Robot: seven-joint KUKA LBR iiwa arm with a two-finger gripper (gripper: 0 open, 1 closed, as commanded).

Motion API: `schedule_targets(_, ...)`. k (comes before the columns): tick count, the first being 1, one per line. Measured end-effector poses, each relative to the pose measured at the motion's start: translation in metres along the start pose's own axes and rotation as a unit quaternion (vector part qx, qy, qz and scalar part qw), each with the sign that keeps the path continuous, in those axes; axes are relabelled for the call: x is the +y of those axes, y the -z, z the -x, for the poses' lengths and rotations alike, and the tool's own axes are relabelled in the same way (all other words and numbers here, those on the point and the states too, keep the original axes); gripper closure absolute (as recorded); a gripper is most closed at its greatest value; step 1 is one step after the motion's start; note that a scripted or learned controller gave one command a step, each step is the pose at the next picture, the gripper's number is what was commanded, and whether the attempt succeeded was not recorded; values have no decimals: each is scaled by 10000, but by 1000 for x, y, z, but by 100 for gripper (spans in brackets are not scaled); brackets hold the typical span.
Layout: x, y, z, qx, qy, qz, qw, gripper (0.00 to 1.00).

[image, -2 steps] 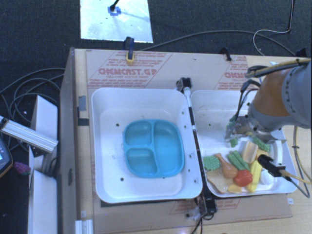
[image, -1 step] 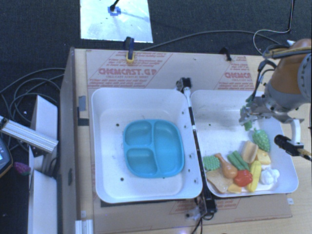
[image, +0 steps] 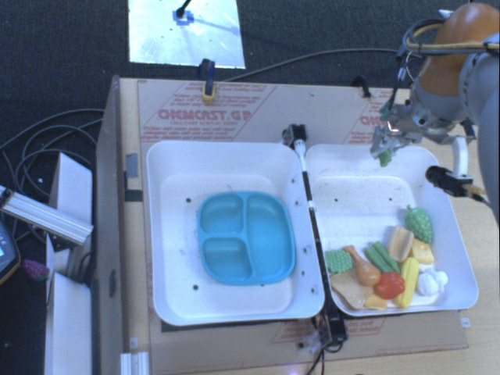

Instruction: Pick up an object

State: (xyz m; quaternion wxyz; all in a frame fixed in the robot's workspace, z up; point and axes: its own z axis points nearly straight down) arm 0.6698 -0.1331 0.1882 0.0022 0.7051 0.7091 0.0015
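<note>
A light-blue plastic divided plate (image: 246, 237) lies in the left shallow white bin (image: 168, 178). At twelve o'clock from that bin, a yellow-and-black clamp (image: 208, 80) grips the brown printed cardboard sheet (image: 258, 108). Beyond it, a shiny square metal plate (image: 186, 20) rests on dark carpet (image: 55, 45).

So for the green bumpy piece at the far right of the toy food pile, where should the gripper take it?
Judging by its pose, grip the green bumpy piece across its narrow middle, coming straight down. It lies at the pile's upper edge, slanted, its upper-left side facing bare bin floor, so fingers likely fit there; the yellow piece crowds its lower end.
</note>
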Motion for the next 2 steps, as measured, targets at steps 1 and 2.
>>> schedule_targets(1, -92, 24, 4, -1, -19, -14, 10000, 100)
schedule_targets(2, -35, 35, -38, 7, -2, -11, 10000, 100)
